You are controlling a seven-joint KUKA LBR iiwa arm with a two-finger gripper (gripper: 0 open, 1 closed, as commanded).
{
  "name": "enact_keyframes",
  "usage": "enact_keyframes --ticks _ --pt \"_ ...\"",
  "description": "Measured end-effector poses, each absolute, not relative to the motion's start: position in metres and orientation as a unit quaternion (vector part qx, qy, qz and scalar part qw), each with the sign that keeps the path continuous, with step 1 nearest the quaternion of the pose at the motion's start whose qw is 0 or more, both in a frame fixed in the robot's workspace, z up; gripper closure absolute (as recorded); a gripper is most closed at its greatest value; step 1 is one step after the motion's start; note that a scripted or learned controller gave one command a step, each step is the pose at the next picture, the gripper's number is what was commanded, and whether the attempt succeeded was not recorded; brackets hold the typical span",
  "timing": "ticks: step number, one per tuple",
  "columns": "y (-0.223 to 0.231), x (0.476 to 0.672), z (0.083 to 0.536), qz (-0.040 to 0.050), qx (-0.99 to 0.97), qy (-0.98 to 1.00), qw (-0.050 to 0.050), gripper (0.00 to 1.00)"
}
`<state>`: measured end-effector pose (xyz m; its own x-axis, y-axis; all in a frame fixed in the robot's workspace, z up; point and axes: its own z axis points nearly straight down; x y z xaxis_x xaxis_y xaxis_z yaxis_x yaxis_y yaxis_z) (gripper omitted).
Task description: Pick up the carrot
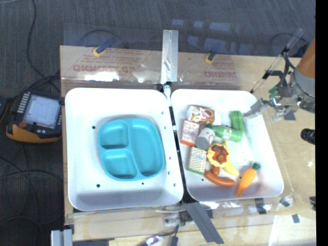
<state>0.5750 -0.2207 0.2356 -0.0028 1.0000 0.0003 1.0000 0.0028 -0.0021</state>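
The carrot is orange with a small green top and lies at the front right corner of the right bin, its top pointing toward the back. My gripper hangs over the right bin's far right rim, well behind the carrot and apart from it. Nothing shows in its grasp.
Beside the carrot lie a red sausage, a yellow banana and a red-and-yellow toy. Farther back are small boxes, a grey can and green pieces. The left bin holds a blue compartment tray.
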Motion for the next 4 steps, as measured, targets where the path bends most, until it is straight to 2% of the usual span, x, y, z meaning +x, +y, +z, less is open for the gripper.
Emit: enact_keyframes --ticks 1,2,3,4 --pt "-0.179 0.498 0.128 -0.0020 -0.791 -0.612 -0.001 0.00" --pt "-0.151 0.504 0.177 0.0004 -0.748 -0.664 0.001 0.00" --pt "-0.164 0.499 0.118 -0.0081 -0.644 -0.765 -0.006 0.00" --pt "-0.196 0.488 0.090 -0.0030 -0.581 -0.814 -0.004 0.00"
